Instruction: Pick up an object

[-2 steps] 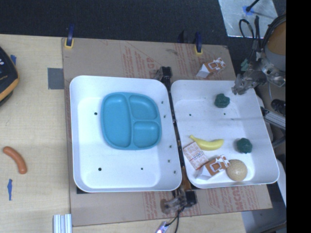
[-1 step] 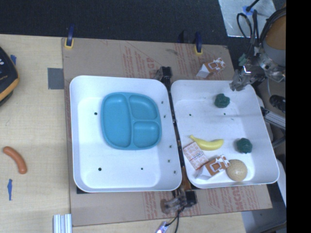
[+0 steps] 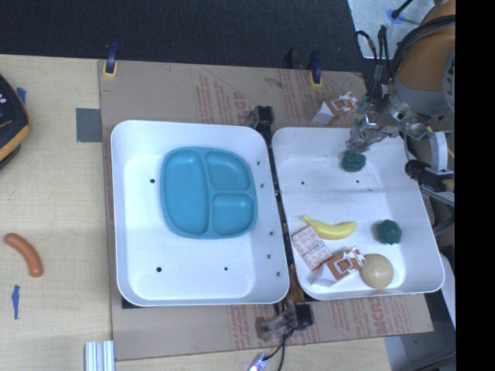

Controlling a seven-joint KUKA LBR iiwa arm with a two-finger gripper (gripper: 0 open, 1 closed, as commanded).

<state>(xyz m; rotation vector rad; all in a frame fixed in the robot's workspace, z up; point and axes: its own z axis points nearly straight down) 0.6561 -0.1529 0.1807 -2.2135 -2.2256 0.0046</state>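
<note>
Gripper (image 3: 363,137) sits at right bin (image 3: 410,207) far edge, finger state can't be told, small lumpy dark-green object (image 3: 354,161) directly below its tip on smooth white plastic, contact unclear.

bins (image 3: 131,207): glossy white plastic | tray (image 3: 209,192): smooth matt blue plastic | bench (image 3: 54,199): pale wood | mat (image 3: 186,91): brown cardboard

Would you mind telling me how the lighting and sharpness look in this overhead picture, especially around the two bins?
In the camera view, light is even and soft; the left bin shows gentle shading along its inner wall beside the blue tray, no harsh glare. The banana reads sharply, while the gripper above the small green object looks slightly blurred. Top background is dark.
</note>
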